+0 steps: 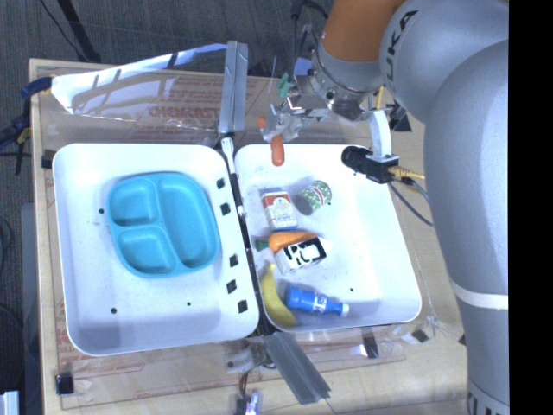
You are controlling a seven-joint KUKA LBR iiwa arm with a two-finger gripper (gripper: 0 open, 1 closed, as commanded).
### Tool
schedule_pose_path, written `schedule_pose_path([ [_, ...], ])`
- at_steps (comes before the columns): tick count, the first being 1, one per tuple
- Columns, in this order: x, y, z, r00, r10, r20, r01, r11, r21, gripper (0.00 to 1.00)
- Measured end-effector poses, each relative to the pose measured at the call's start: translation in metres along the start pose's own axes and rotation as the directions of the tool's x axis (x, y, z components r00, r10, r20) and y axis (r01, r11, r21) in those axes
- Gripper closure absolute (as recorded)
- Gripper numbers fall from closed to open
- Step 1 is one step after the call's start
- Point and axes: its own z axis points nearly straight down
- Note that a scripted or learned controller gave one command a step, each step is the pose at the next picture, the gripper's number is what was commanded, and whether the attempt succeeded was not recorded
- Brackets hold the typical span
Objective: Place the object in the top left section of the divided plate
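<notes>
Grey arm reaching over the right bin. Blue divided plate waiting in the left bin. Tool raised, apparently clamped on a small orange sausage-like object dangling below, presumably lifted for carrying left.

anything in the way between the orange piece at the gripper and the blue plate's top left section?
Only the raised divider between the two bins crosses the route. The orange piece hangs at the gripper above the right bin; the blue divided plate lies open in the left bin.

arm cut off at right edge, claw fingers too small to tell
</notes>
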Motion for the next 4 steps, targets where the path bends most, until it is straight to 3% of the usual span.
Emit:
schedule_pose_path([
  [1,0.074,-0.022,0.038,1.000,0.009,0.000,-0.009,1.000,0.002,1.00],
  [2,0.160,-0.040,0.088,0.972,-0.233,0.000,0.233,0.972,0.002,1.00],
  [3,0.183,-0.056,0.061,0.968,-0.252,0.001,0.252,0.968,-0.001,1.00],
  [4,0.177,-0.058,0.084,0.925,-0.381,0.000,0.381,0.925,0.001,1.00],
])
